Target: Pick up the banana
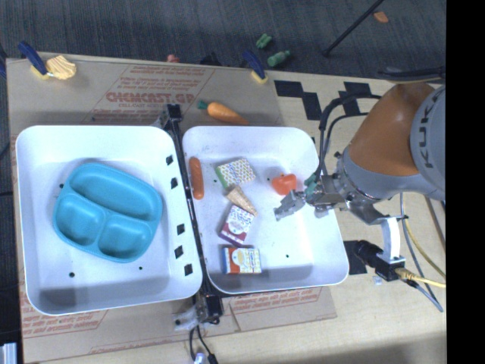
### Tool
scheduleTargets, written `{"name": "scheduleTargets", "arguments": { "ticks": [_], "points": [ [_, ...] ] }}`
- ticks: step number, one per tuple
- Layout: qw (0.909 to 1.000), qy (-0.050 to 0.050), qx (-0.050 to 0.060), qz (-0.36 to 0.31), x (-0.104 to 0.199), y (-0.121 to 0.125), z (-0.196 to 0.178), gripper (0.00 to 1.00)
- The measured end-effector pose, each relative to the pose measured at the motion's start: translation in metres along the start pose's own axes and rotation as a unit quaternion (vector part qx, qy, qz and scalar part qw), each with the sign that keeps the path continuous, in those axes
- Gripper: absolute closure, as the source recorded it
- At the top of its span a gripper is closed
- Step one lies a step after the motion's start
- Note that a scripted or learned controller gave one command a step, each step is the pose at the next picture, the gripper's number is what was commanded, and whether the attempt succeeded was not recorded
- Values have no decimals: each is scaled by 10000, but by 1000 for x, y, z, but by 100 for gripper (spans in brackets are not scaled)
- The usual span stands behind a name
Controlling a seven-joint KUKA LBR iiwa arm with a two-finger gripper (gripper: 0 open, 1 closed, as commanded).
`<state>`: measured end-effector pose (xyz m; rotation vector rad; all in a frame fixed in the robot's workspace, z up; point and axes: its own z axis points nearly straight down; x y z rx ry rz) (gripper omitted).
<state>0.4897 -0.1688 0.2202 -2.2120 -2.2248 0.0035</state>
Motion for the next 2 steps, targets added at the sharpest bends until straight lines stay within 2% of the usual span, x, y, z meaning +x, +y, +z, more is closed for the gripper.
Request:
{"name": "scheduleTargets", "arguments": {
  "ticks": [1,2],
  "points": [
    [9972,-10,-35,-741,44,-11,121,0],
    [9874,-7,-13,-1584,69,19,129,0]
  ]
}}
